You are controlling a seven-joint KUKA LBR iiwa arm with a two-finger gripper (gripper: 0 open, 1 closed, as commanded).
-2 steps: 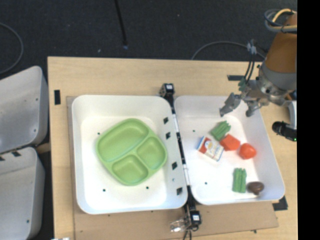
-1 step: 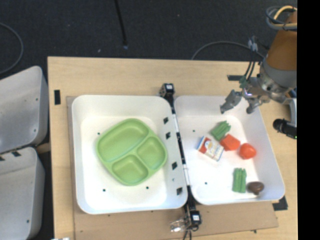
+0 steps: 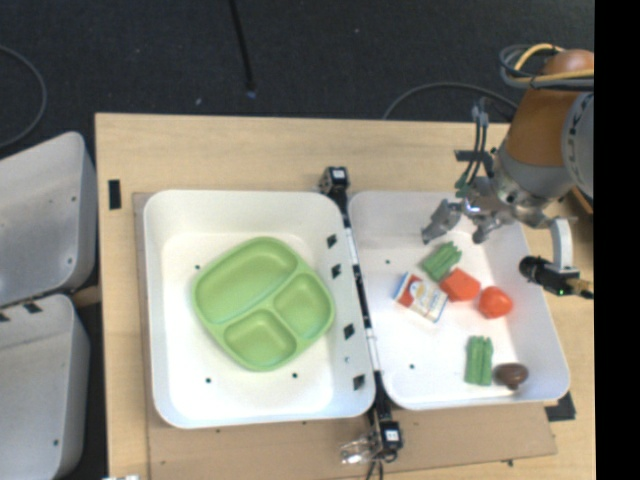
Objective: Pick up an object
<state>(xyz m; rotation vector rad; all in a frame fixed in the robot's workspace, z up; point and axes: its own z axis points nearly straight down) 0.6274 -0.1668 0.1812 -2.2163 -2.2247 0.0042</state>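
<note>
I see the arm [image 3: 545,133] reaching in from the right, its orange band above the wrist, with the jaws hanging over the far part of the right bin [image 3: 400,373]. The gripper [image 3: 463,225] shows two grey fingers [image 3: 436,224] spread apart, and nothing sits between them. They hover just above and beside the upper green piece [image 3: 441,261], which lies tilted near the bin's middle.

Touching that green piece on its right is an orange block [image 3: 460,285], and just beside that, further right, a red-orange lump [image 3: 495,302]. To the left of the orange block I see a small carton [image 3: 420,296], white with red and blue print, lying flat. Nearer the front edge, a second green piece [image 3: 479,360] lies roughly upright in the view, and a dark brown round thing [image 3: 511,375] sits just beside it at the bin's front right corner.

The left bin [image 3: 180,388] holds a green tray [image 3: 263,302] with three compartments, set at a slant. Both bins rest side by side on the wooden bench [image 3: 230,143], joined along a strip with black clips [image 3: 352,298]. A black cable [image 3: 238,33] crosses the dark floor beyond the bench.
</note>
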